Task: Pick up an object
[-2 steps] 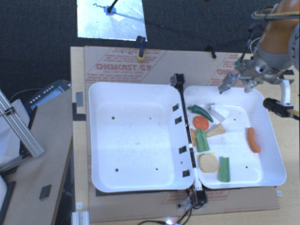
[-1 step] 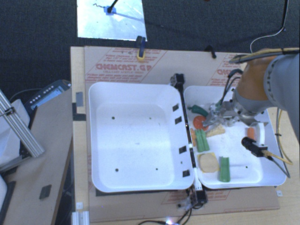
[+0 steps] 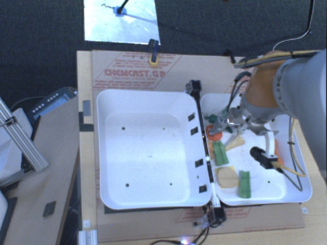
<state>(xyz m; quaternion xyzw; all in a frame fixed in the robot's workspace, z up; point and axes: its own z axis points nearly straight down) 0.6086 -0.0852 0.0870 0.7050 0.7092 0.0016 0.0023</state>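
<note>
My gripper (image 3: 228,123) hangs low over the left part of the right bin (image 3: 294,190), the grey arm with its orange band reaching in from the right. Just left of and below it lies a red-orange piece (image 3: 213,133). A pale yellow wedge (image 3: 235,143) sits right under the gripper. A small dark green item (image 3: 210,118) lies by the bin's left wall. Nearer the front are a green block (image 3: 220,152), a tan round piece (image 3: 227,177) and a second green block (image 3: 244,184). Nothing is visibly held.
The left bin (image 3: 110,137) stands alongside, joined to the right bin by a black-clipped divider (image 3: 200,137). An orange strip (image 3: 276,146) lies near the right bin's right side, partly behind the wrist. Cardboard (image 3: 133,70) underlies both bins.
</note>
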